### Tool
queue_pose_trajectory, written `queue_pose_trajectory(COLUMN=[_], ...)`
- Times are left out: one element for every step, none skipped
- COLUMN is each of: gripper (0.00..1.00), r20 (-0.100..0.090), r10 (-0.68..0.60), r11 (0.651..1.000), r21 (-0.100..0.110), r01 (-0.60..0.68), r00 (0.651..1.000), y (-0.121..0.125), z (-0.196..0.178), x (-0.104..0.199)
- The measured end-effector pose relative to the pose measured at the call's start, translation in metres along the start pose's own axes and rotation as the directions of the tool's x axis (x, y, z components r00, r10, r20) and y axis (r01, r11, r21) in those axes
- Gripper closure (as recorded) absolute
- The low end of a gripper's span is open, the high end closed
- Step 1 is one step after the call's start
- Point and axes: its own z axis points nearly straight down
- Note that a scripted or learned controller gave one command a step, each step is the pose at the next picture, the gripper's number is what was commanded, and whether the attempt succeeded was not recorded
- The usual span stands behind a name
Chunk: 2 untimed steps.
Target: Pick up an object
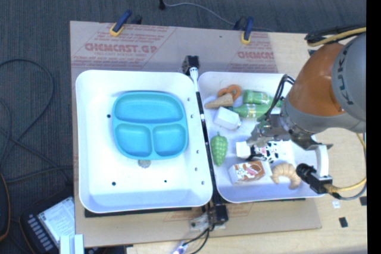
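The gripper (261, 141) is half lost under the arm's own wrist, so its fingertips cannot be read. Just below it a black-and-white spotted object (274, 151) shows in part, perhaps a toy cow. Above it, the green object (256, 97) is cut by a cable crossing it. The arm (333, 89) itself runs off the right edge behind the gripper.

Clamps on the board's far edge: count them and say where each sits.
2. One clamp grips the far edge of the board above the left bin; the other clamp grips the same edge above the right bin. The arm may hide more further right.
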Motion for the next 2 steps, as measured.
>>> queue_pose_trajectory(gripper=[1.0,0.0], r20=[0.0,0.0], r10=[0.0,0.0], r11=[1.0,1.0], r21=[0.0,0.0], r01=[0.0,0.0], r00=[1.0,1.0], y=[0.0007,0.0006], z=[-0.0094,-0.0093], x=[0.0,0.0001])
